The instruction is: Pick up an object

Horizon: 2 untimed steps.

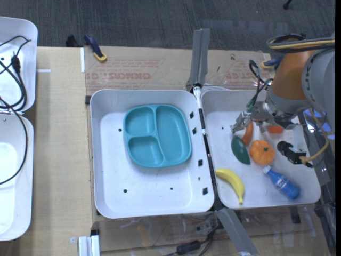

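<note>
Gripper (246, 122) low in right bin (224, 193), at a carrot (248, 133); can't tell if it grips or is released. Green veg (240, 150) at 6 o'clock, mini pumpkin (261, 151) at 5, both crowding the carrot. Risk: tips knock neighbours w/o a clean grab, so it lifts w/ nothing.

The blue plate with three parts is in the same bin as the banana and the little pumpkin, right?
Not quite. The camera view shows the blue plate alone in the left bin. The banana and the little pumpkin lie in the right bin, beside the gripper.
</note>
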### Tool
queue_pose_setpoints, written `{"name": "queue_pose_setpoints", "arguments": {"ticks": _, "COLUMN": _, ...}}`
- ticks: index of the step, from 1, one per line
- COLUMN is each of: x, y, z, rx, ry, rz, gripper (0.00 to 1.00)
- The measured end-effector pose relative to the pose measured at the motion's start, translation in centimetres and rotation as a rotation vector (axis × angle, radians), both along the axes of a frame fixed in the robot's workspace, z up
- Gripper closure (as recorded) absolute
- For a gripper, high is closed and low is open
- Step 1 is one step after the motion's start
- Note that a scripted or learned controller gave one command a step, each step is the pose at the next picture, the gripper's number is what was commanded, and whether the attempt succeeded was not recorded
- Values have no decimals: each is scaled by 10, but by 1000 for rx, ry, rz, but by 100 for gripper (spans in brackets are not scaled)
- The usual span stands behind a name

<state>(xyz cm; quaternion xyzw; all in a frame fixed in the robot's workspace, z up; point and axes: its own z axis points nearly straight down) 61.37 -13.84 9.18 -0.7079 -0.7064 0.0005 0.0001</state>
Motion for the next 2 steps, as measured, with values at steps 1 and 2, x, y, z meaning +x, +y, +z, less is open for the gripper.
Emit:
{"name": "queue_pose_setpoints", "arguments": {"ticks": 1, "x": 0, "y": -1, "z": 9, "rx": -1, "ry": -1, "rz": -3, "gripper": 100}}
{"name": "queue_pose_setpoints", "arguments": {"ticks": 2, "x": 5, "y": 64, "z": 100, "rx": 0, "ry": 0, "rz": 4, "gripper": 100}}
